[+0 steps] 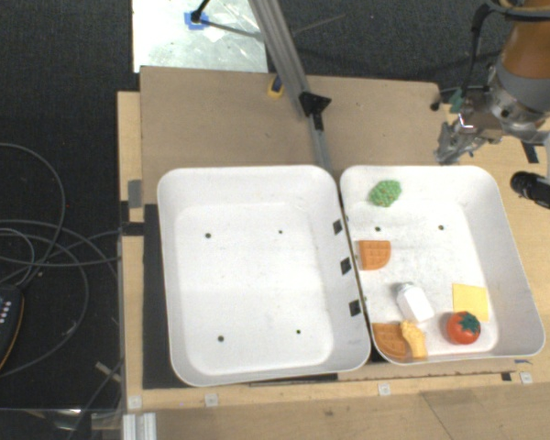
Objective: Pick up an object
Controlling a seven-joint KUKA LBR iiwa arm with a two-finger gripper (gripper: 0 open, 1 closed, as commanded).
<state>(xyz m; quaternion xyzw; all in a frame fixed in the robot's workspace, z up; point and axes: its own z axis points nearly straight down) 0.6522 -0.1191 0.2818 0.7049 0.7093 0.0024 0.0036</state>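
Desk (211,108): brown board surface bearing two shallow white bins side by side.

Left bin (179,273): white, with four small dark dots on its floor.

Right bin (495,200): white, joined to the left bin along their shared wall by dark clips. Contents:
- Green bumpy object (385,192), near the far-left corner of the right bin.
- Orange waffle-patterned piece (374,254), against the left wall, about midway along it.
- White cylindrical object (414,302), lying tilted, toward the near half of the bin.
- Yellow flat square (470,300), near the right wall, just beyond the tomato.
- Red tomato with green top (464,328), near the near-right corner.
- Orange flat piece (390,339), at the near-left corner, touching a small yellow-orange object (415,341) just beside it.

Arm (532,53): grey with orange band, entering at the far-right corner of the desk.

Gripper (458,140): positioned over the far edge of the right bin, well apart from all the objects; nothing is seen between its parts, and its opening state cannot be told.
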